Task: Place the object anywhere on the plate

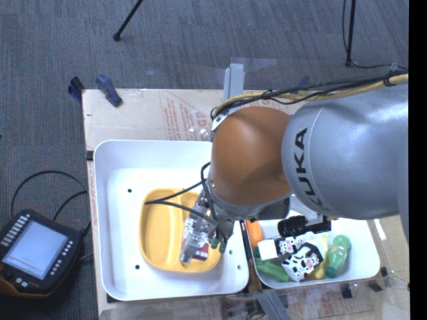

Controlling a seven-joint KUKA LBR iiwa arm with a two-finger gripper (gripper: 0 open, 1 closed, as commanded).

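The big grey arm (347, 159) reaches in from the right side of the frame and bends down over the left bin (110, 179). A yellow plate (157, 235) lies in that bin, a little below the middle of the frame. The gripper (199, 242) hangs low over the right part of the plate. A small thing sits at its tip, a mix of grey, white and a bit of red. This looks like the object (193, 251), and it seems to rest on the plate or just above it. It is too blurry to tell if the fingers are clamped on it or spread apart.

So the job looks almost done: the object is already over the plate. What is likely left is to let go, if that has not happened, and lift the arm away.

The right bin (370, 262), at the lower right, holds a heap of toys (303, 255), green, orange, black and white.
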